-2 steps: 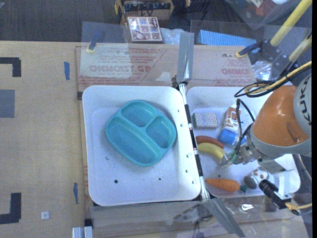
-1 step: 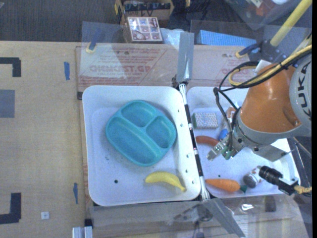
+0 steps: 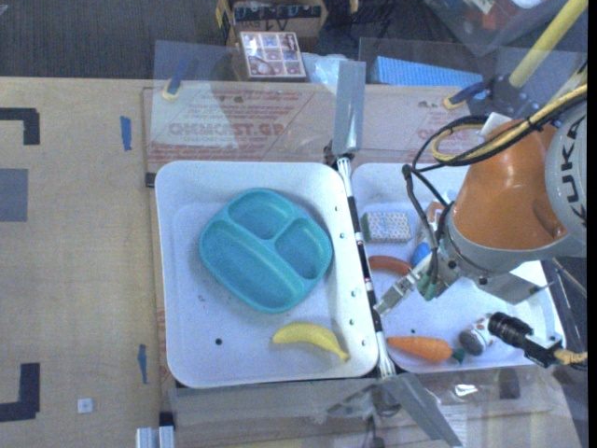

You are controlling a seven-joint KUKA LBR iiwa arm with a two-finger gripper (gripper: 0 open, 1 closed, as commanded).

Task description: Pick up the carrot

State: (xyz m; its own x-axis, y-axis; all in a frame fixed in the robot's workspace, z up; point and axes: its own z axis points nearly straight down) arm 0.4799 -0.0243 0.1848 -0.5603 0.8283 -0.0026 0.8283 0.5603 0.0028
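The carrot point(image 3: 422, 348) lies at the near edge of the right bin point(image 3: 396, 177), on the bin floor. The claw point(image 3: 392, 299) hangs just above and left of it, not touching. I cannot tell its grip. A banana point(image 3: 311, 339) and a blue plate point(image 3: 266, 248) sit in the left bin point(image 3: 177, 278).

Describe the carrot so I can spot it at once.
Look in the right bin, along its near edge. The carrot lies there on its side, orange with a green end. The sausage farther back is redder and plain-ended.
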